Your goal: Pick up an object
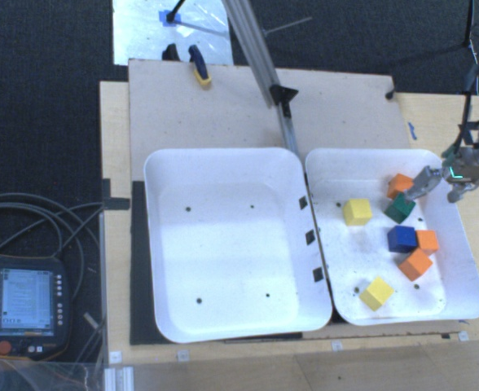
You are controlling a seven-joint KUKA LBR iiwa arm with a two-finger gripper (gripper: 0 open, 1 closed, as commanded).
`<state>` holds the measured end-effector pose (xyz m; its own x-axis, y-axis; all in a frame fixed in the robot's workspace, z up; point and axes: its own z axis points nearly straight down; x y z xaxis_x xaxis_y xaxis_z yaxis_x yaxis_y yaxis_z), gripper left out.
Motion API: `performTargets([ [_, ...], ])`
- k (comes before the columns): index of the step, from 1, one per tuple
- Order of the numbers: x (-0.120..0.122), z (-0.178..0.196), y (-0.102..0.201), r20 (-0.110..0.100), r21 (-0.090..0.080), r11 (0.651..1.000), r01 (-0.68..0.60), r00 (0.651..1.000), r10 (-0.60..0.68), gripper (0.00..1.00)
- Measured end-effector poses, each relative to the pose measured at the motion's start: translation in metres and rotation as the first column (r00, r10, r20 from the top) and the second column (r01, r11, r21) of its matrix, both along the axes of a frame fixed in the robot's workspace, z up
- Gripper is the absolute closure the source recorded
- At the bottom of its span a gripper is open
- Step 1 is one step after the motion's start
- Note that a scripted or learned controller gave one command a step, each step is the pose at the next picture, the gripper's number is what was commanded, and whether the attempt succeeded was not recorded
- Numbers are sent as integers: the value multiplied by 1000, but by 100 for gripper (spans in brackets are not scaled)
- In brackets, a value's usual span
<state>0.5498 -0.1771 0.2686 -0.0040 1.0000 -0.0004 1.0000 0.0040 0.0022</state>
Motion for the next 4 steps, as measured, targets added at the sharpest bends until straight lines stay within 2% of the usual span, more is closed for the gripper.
performTargets([
  [2, 10, -115, -5, -5, 1, 1000, 2, 1000, -2, 0],
  [3, 17, -155, -10, 24, -15, 1000, 2, 1000, -1, 0],
  [4, 13, -150, -6, 6, -2, 1000, -1, 1000, 1, 100],
])
